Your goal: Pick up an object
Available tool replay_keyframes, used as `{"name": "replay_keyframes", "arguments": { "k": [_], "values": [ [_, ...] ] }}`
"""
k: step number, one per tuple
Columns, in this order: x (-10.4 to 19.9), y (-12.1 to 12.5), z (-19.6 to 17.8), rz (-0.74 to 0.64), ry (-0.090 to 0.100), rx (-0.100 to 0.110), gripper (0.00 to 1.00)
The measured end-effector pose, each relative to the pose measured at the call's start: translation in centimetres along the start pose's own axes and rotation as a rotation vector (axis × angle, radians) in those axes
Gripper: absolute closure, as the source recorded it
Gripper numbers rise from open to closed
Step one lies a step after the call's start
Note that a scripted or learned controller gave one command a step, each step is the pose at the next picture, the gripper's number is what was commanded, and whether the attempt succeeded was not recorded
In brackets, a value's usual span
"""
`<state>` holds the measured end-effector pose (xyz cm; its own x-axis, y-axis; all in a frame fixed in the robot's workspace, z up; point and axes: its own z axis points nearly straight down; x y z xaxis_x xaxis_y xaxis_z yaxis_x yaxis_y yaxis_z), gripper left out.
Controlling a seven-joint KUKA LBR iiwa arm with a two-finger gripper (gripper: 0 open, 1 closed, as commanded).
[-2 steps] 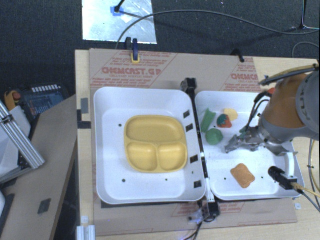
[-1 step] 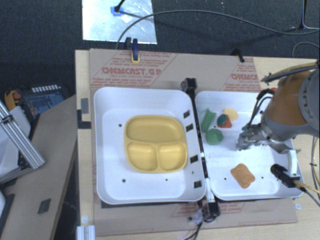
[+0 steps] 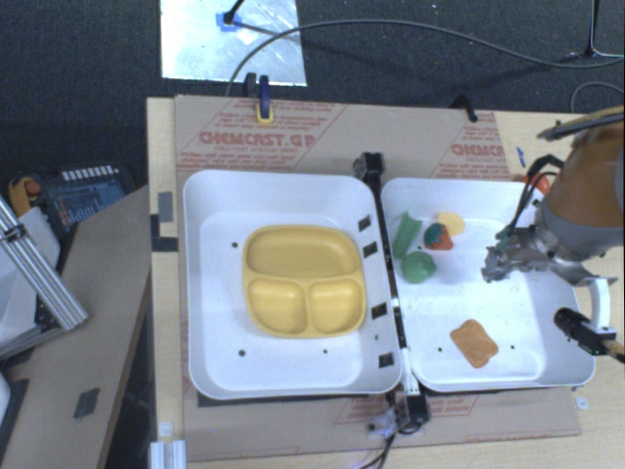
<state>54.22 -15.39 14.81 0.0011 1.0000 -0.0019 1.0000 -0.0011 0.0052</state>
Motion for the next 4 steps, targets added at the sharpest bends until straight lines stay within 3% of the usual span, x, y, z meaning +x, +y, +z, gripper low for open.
{"name": "replay_keyframes", "arguments": {
  "k": [2,4],
  "values": [
    [0.9,0.0,-10.3,-0.006,0.0,-0.001,1.0],
    [11.2,-0.2,-9.7,-0.011,0.003,0.002,1.0]
  ]
}}
